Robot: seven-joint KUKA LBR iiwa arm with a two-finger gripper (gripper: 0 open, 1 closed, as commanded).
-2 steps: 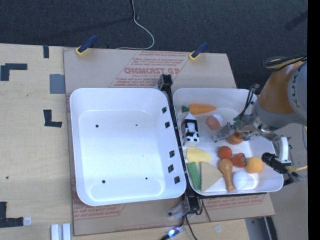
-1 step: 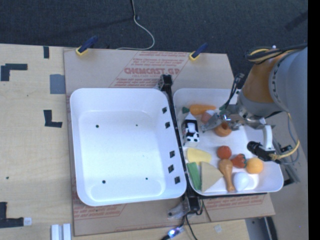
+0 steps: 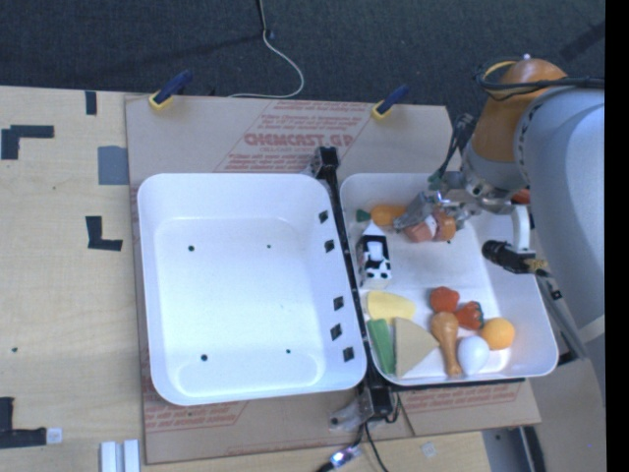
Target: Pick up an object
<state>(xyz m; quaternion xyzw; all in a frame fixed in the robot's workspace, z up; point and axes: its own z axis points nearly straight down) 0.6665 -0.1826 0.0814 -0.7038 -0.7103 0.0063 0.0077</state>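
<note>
The right white bin (image 3: pixel 511 288) holds several toy foods. My gripper (image 3: pixel 429 214) hangs over its far part, reaching in from the right. A small red and orange toy (image 3: pixel 432 230) sits right at its tip, partly covered by the grey metal; whether it is gripped is unclear. Just left of it lies an orange carrot-like piece (image 3: pixel 386 214). A black-and-white cow toy (image 3: pixel 373 258) stands by the bin's left wall.
Near the front of the right bin lie a yellow piece (image 3: pixel 390 305), a green strip (image 3: pixel 380 342), a cream wedge (image 3: pixel 414 346), red pieces (image 3: pixel 445 299), a drumstick (image 3: pixel 448 338), a white egg (image 3: pixel 473 354) and an orange (image 3: pixel 499 333). The left bin (image 3: pixel 236 283) stands alongside.
</note>
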